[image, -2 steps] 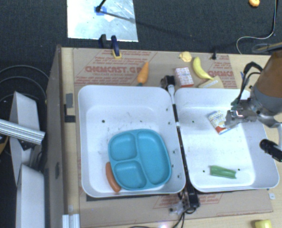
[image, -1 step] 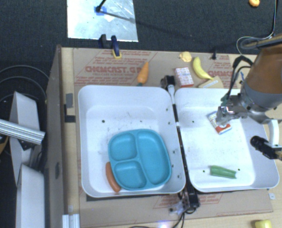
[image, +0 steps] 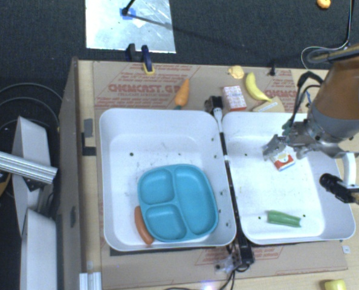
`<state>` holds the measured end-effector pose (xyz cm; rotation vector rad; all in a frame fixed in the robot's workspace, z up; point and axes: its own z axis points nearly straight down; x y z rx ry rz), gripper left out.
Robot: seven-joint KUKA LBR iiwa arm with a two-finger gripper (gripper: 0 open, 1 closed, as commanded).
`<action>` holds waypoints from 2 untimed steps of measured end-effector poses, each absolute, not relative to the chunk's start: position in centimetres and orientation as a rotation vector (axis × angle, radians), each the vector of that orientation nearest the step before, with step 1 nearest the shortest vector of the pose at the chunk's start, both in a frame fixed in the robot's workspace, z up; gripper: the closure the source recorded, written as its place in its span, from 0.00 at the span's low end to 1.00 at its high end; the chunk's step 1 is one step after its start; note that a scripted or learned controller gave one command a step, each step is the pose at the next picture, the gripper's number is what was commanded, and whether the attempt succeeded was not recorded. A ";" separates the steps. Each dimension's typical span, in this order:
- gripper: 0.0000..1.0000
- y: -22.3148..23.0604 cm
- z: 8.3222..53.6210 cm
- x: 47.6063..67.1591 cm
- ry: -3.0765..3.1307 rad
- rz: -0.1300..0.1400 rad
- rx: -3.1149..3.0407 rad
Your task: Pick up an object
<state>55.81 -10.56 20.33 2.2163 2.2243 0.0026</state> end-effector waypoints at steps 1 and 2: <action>0.00 -16.9 10.7 58.3 2.218 0.002 2.219; 0.00 -16.9 10.1 58.8 2.224 0.002 2.214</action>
